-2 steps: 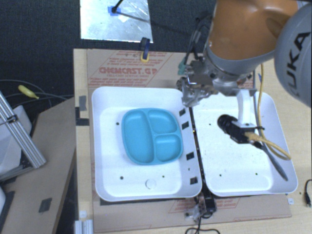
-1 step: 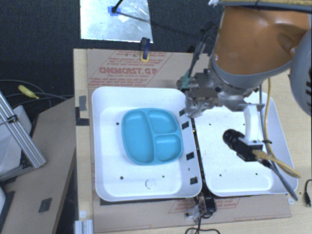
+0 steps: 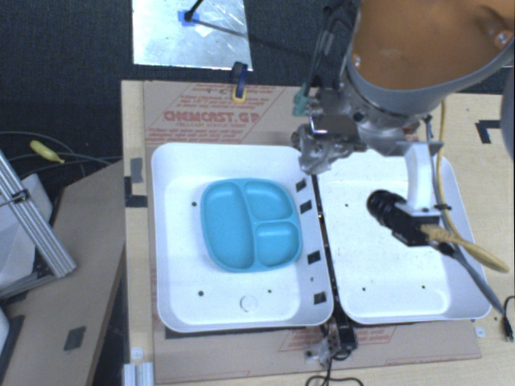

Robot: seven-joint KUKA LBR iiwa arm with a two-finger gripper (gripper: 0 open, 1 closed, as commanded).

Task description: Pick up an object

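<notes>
Camera view: blue plate (image 3: pixel 249 223) in left bin (image 3: pixel 179 292); claw (image 3: pixel 319 155), state untellable, over the bins' divide.

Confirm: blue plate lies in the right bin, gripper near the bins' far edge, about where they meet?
Wrong bin. The camera view shows the plate in the left bin, not the right. The gripper is near the far edge where the bins meet, as you said.

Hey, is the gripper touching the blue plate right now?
Apart. The camera view shows the gripper near the far right corner of the left bin, with bare white floor between it and the blue plate.
</notes>
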